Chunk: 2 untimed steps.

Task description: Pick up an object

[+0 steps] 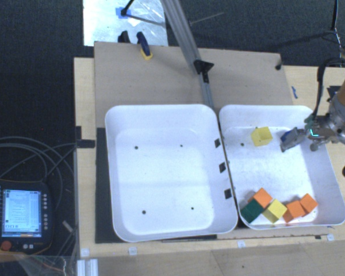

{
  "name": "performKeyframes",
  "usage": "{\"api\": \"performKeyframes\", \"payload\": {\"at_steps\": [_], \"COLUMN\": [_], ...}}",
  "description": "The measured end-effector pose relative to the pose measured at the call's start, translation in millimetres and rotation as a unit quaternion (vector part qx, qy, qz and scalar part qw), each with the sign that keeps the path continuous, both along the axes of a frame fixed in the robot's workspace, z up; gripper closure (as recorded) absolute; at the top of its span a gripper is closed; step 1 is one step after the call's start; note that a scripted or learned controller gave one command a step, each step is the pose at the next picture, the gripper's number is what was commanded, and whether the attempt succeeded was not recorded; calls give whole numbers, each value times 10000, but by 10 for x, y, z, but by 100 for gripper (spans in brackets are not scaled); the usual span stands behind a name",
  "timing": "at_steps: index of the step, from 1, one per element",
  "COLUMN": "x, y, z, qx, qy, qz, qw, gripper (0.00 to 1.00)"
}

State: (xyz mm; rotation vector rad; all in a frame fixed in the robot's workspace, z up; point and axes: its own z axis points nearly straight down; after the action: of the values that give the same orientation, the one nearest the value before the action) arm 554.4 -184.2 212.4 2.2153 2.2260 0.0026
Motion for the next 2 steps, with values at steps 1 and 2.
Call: {"api": "performKeyframes", "payload": {"at_steps": [1,2], "x": [-18,-19], "y": [33,34], "z": [-621,-1089], "qx": [2,0], "qy": [26,20], "qz": [-13,-11], "qw": [10000,10000], "gripper": [0,0]}}
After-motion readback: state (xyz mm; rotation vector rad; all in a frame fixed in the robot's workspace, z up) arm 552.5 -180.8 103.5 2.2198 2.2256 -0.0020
